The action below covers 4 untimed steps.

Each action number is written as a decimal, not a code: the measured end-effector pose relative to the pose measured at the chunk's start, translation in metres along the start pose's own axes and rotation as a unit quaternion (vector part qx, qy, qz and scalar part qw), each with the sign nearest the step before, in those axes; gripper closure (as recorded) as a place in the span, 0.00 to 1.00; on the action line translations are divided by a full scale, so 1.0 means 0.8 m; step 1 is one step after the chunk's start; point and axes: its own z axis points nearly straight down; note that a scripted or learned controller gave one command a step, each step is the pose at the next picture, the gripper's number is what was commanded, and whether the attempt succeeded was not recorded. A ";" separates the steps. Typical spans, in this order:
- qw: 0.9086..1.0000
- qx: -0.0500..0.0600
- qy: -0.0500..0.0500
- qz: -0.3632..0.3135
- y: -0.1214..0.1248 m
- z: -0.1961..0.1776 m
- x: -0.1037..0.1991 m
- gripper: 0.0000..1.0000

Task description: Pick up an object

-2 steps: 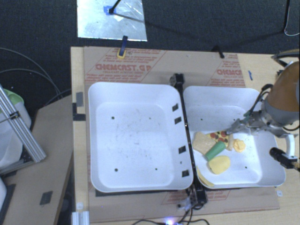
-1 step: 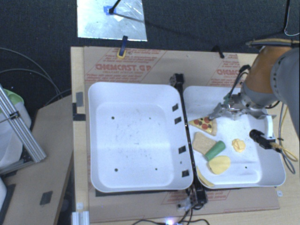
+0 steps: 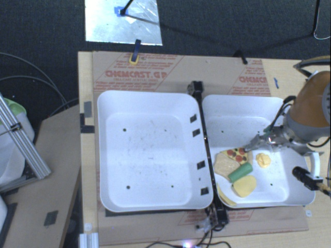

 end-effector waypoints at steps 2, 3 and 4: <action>1.000 -0.013 -0.008 -0.002 -0.024 -0.007 0.033 1.00; 1.000 0.000 -0.002 -0.005 0.060 0.004 -0.024 1.00; 1.000 0.003 0.001 -0.007 0.095 0.006 0.060 1.00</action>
